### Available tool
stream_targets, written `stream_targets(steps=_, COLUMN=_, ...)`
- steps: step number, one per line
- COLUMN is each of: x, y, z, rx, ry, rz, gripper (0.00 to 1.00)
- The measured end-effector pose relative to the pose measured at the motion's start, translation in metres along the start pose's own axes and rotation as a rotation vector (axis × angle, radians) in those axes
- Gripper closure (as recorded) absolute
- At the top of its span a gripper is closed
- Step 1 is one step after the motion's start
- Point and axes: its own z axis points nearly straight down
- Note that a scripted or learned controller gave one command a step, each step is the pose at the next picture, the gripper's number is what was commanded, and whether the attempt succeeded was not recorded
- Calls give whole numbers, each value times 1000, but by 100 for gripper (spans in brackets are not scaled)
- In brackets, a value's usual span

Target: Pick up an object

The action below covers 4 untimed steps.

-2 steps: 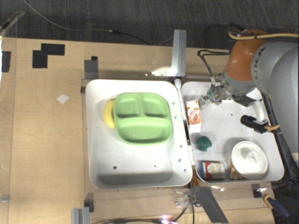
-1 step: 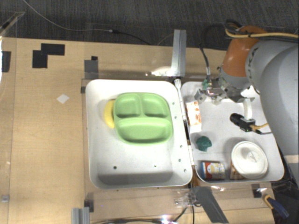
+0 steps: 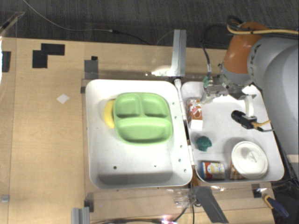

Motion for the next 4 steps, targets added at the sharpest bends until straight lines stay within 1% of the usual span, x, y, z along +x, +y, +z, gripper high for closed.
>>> stream_targets(steps=1, x=-6, y=-1, z=-1, rx=1, ry=-6, rz=4, gripper=0)
stream_targets(steps=2, x=0, y=-56, z=11, rx=4, ry=-7, rz=131, gripper=0)
stream_targets(steps=3, x=-2, y=-29, z=3, rx=5, ry=-12, rz=-116, gripper=0)
stream_targets(steps=4, x=3, y=-120, z=8, rx=-1, ry=-8, rz=-149, gripper=0)
